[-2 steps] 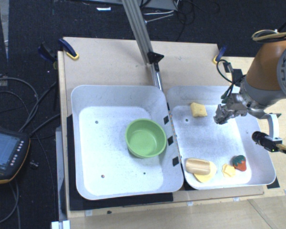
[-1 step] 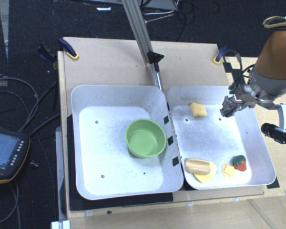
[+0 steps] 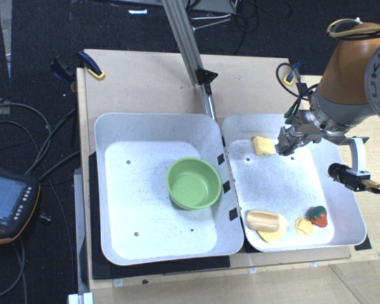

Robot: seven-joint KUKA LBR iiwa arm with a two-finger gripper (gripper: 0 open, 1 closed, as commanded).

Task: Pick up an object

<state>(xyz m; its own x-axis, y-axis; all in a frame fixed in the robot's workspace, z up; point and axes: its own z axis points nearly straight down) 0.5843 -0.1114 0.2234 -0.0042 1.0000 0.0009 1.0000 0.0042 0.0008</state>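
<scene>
One gripper [image 3: 286, 145] hangs low over the far part of the right bin [image 3: 342, 233], at the end of a grey arm [image 3: 351, 75] with an orange band that reaches in from the right. Its dark tip sits just beside a pale yellow block [image 3: 263, 145], on the block's right, so close that they may be touching. Whether it is released or clenched cannot be told from this angle, and nothing is seen caught in it.

Nearer the front of the same bin lie three more things. A tan roll [image 3: 261, 219] rests on a yellow disc [image 3: 273, 232] at the front left corner. To its right is a small yellow piece [image 3: 303, 227], and touching that, a red strawberry [image 3: 317, 216] with a green top. All three are well apart from the gripper.

The left bin [image 3: 114, 138] sits side by side with the right one, their edges meeting in the middle. It holds a green bowl [image 3: 193, 183], upright, right of its centre.

Both bins rest on a light wooden bench [image 3: 145, 81]. A grey metal pole [image 3: 183, 33] slants in from the top and ends at the bins' far edge. A handheld screen [image 3: 6, 204] with cables lies on the dark floor at left.
</scene>
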